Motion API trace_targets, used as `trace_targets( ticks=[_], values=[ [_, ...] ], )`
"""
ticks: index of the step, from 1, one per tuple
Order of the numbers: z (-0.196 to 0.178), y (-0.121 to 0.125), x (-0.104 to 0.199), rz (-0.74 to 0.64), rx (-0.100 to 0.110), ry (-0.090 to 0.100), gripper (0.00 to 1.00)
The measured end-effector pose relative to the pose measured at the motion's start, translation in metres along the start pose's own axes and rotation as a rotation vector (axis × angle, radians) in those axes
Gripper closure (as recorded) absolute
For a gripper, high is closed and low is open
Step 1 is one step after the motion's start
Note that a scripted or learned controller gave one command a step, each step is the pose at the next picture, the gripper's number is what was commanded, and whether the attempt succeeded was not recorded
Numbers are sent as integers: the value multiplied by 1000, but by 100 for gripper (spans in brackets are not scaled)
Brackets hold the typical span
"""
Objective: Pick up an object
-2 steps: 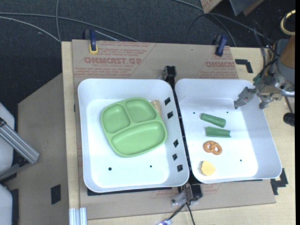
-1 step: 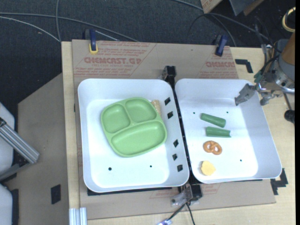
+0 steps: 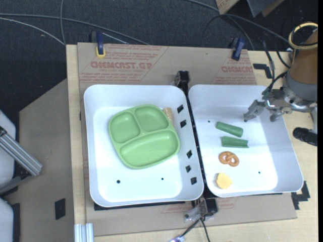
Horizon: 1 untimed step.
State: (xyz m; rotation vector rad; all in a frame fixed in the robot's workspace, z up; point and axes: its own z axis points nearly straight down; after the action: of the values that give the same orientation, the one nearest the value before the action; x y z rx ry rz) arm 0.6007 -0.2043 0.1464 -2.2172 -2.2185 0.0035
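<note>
In the right bin (image 3: 282,158) lie two green sticks, a lighter one (image 3: 229,129) and a darker one (image 3: 234,142) just below it. Under them sit a brown pretzel (image 3: 228,159) and a yellow round piece (image 3: 223,180). My gripper (image 3: 263,112) hovers over the bin's upper right part, up and to the right of the green sticks. Its fingers are spread open and nothing is between them.
The left bin (image 3: 101,150) holds a green divided plate (image 3: 144,135) with a small tan piece (image 3: 167,113) at its upper right edge. Black clips run along the divider between the bins (image 3: 189,135). Cables cross the dark floor behind the bench.
</note>
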Motion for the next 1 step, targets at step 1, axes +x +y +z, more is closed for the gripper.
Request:
trace_targets(
  ticks=[1],
  values=[
    [56,7,7,0,-5,-1,0]
  ],
)
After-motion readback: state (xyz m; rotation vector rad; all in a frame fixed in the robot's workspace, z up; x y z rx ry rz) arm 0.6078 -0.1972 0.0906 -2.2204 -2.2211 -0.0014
